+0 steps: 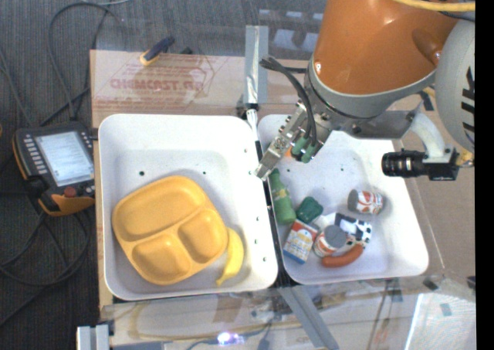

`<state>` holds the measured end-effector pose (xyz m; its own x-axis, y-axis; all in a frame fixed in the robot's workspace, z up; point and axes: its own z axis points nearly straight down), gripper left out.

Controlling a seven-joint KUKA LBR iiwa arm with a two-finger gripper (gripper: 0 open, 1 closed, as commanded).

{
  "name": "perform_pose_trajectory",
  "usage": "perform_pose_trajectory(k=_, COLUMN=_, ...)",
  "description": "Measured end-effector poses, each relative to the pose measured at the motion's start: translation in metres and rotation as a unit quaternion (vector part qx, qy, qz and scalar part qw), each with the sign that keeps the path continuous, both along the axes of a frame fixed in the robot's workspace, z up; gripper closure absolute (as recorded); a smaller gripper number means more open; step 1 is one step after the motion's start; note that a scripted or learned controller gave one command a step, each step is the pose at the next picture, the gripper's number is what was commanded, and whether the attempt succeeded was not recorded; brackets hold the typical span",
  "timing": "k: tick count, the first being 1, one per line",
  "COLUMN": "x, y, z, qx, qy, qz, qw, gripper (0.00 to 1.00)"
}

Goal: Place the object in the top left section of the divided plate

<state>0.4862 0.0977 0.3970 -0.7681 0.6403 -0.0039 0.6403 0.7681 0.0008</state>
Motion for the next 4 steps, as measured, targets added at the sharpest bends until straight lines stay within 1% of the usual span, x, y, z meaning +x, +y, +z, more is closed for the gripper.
perform_pose_trajectory(k=1, x=-0.003, y=0.025, z=-0.170, qx=0.0007, qy=0.003, qz=0.049, qw=0.9988, gripper=1.00)
perform_pose_trajectory(k=2, x=-0.001, y=-0.020, z=0.013, qx=0.0000, qy=0.000, qz=0.054, qw=0.9985, gripper=1.00)
perform_pose_trajectory(k=3, x=-0.003, y=0.016, z=-0.094, qx=0.0005, qy=0.002, qz=0.107, qw=0.9942, gripper=1.00)
perform_pose_trajectory(k=4, x=0.039, y=-0.003, z=0.038, qx=-0.0007, qy=-0.001, qz=0.246, qw=0.9694, gripper=1.00)
